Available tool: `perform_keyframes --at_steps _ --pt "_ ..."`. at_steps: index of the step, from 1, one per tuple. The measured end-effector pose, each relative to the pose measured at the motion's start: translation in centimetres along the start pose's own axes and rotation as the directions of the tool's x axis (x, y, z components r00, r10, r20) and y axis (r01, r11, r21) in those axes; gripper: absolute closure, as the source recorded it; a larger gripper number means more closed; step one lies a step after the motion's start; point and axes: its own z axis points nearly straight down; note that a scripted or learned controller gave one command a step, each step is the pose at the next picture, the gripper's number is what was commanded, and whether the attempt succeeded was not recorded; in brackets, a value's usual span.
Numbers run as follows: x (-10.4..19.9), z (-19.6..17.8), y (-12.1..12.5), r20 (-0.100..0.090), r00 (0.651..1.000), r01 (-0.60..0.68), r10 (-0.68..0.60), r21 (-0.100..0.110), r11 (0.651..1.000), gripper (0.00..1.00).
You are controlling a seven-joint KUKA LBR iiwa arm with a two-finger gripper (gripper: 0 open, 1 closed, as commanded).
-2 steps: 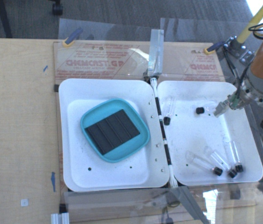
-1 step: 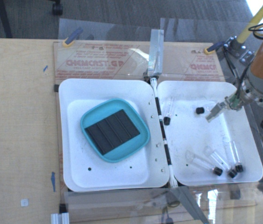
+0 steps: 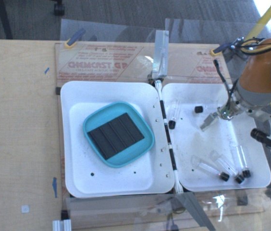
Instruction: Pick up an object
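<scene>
The grey two-finger hand (image 3: 210, 121), grip state impossible to tell, hovers in the right white bin (image 3: 265, 177). Clear plastic tubes with black caps (image 3: 231, 169) lie near its front corner; they may roll or slip away.

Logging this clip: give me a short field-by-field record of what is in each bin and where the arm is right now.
left bin: a teal plate with a dark ribbed pad lying on it
right bin: several clear tubes with black caps; one by the divider, a cluster near the front right corner, a loose black cap toward the back
arm: reaches in over the right bin's back right part
gripper: low over the right bin, nothing seen between its fingers
task state: no object picked up yet
</scene>
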Motion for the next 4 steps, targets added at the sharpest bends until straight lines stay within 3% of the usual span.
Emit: perform_keyframes --at_steps 1,2,3,4 --pt "4.1 0.1 6.2 -0.018 0.999 0.035 -0.034 0.033 0.999 0.00" --pt "3.6 1.2 7.0 -0.032 0.999 -0.027 0.028 0.059 0.998 0.00" --pt "3.6 1.2 7.0 -0.031 0.999 -0.026 0.028 0.060 0.998 0.00" --pt "3.1 0.1 7.1 -0.009 1.000 -0.027 0.027 0.047 0.999 1.00"
